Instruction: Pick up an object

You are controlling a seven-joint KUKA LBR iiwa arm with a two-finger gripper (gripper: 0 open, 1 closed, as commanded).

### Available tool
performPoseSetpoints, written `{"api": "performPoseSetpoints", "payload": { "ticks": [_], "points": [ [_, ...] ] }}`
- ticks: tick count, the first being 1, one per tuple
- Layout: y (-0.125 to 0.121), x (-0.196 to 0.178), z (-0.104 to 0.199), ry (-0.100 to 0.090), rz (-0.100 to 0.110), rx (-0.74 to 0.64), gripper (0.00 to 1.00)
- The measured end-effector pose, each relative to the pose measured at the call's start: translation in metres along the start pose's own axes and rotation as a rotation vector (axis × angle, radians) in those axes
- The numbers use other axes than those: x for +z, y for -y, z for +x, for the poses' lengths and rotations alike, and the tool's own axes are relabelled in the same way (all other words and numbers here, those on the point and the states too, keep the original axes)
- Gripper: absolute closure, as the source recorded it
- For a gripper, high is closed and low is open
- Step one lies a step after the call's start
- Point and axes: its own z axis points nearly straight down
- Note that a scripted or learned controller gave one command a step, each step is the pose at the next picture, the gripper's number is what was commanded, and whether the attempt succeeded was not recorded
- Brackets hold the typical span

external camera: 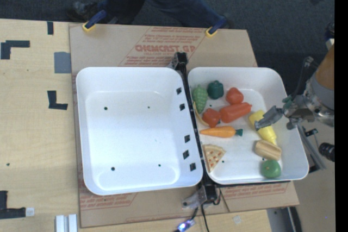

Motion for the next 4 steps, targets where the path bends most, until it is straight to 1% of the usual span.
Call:
{"api": "performPoseSetpoints", "payload": {
  "ticks": [1,2,3,4],
  "points": [
    [0.011,0.143,0.079,-0.007,0.012,-0.005,0.0],
    [-0.038,0.154,0.07,0.0,-0.002,-0.001,0.0],
    [-0.099,0.047,0.152,0.0,-0.011,-0.008,0.0],
    [-0.128,0.132,0.067,0.004,-0.002,0.004,0.0]
  ]
}}
